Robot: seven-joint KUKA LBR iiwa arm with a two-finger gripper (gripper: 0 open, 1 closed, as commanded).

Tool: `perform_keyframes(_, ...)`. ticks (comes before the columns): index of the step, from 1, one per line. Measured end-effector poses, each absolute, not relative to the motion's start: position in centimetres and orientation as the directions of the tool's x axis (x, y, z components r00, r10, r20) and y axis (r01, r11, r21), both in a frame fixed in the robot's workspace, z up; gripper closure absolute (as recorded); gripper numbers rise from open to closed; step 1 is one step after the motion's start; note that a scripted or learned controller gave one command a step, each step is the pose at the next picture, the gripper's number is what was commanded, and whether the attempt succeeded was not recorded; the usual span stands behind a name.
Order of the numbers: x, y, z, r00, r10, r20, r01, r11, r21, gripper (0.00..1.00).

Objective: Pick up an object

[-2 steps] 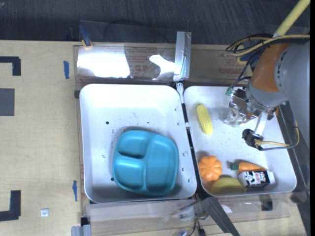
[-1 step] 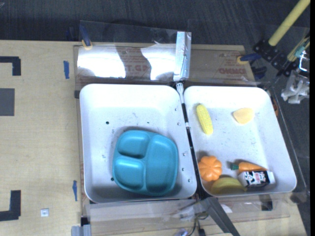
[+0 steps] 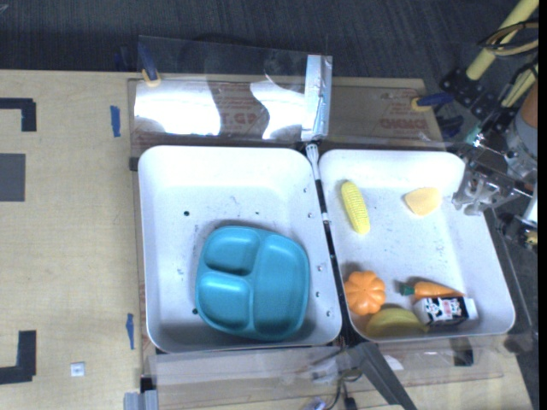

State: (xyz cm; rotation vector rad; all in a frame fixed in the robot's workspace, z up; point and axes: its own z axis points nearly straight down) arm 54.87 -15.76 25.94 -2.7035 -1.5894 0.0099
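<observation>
The right bin [image 3: 479, 254] holds a yellow corn cob [image 3: 355, 207], a pale yellow chunk [image 3: 422, 201], an orange pumpkin [image 3: 365, 290], a carrot [image 3: 432, 289], a small black-and-white carton [image 3: 444, 309] and a yellow-green fruit [image 3: 393, 320]. My gripper [image 3: 480, 190] hangs over that bin's right rim, just right of the pale yellow chunk and apart from it. Nothing shows in its grasp.
A blue divided plate [image 3: 253, 282] lies in the left bin [image 3: 171, 195]. A clear plastic sheet [image 3: 231, 92] stands behind the bins. Cables and yellow fittings [image 3: 491, 49] crowd the upper right beside the arm. Wooden bench top [image 3: 60, 229] extends to the left.
</observation>
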Motion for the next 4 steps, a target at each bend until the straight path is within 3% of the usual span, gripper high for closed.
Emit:
perform_keyframes(1, 55.0, -15.8, 26.3, 0.486, 0.874, -0.001, 0.874, -0.486, -0.002, 0.00)
perform_keyframes(2, 57.2, -10.1, 16.8, 0.365, 0.931, -0.001, 0.931, -0.365, -0.009, 0.00)
perform_keyframes(3, 62.5, -3.6, 18.5, 0.172, 0.985, 0.001, 0.985, -0.172, 0.002, 0.00)
perform_keyframes(4, 62.5, -3.7, 18.5, 0.174, 0.985, 0.000, 0.985, -0.174, 0.002, 0.00)
